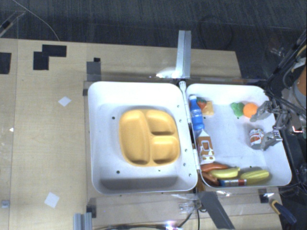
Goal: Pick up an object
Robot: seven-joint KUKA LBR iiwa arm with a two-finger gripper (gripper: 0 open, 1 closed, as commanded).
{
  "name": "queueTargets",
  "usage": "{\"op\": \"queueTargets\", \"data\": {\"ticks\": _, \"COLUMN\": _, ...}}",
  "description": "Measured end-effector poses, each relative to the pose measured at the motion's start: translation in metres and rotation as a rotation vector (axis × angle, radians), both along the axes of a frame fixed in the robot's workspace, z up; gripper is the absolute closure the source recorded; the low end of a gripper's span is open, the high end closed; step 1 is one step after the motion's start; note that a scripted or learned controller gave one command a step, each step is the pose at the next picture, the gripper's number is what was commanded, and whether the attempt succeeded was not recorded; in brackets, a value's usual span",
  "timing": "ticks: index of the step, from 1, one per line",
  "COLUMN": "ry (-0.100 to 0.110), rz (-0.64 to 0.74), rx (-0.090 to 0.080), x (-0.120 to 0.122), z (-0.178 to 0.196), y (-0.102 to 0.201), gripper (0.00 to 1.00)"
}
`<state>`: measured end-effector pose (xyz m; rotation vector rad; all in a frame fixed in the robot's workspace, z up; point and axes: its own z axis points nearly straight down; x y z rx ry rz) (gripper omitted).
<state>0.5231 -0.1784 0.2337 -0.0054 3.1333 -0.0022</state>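
My gripper (265,126) hangs over the right side of the right bin (225,94), its two fingers (261,111) spread apart and open. Between them and slightly left lies a small silver can with red markings (256,137), untouched as far as I can see. An orange ball (250,110) and a green leafy toy (237,109) sit just left of the upper finger. A blue bottle (195,116) lies along the bin's left wall, with an orange-and-white carton (205,150) below it. Two yellow bananas (240,175) rest at the front.
The left bin (103,104) holds a yellow divided tray (148,137). A small yellow-orange block (208,107) lies beside the bottle's cap. A red item (213,167) pokes out under the bananas. A metal post (184,54) rises behind the bins.
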Motion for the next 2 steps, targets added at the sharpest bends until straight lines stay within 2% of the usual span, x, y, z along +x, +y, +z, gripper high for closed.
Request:
{"op": "queueTargets", "data": {"ticks": 1, "ry": 0.002, "rz": 0.118, "rx": -0.001, "x": -0.024, "z": -0.055, "y": -0.024, "gripper": 0.0}}
{"op": "queueTargets", "data": {"ticks": 2, "ry": 0.004, "rz": -0.17, "rx": 0.003, "x": -0.019, "z": -0.132, "y": -0.026, "gripper": 0.0}}
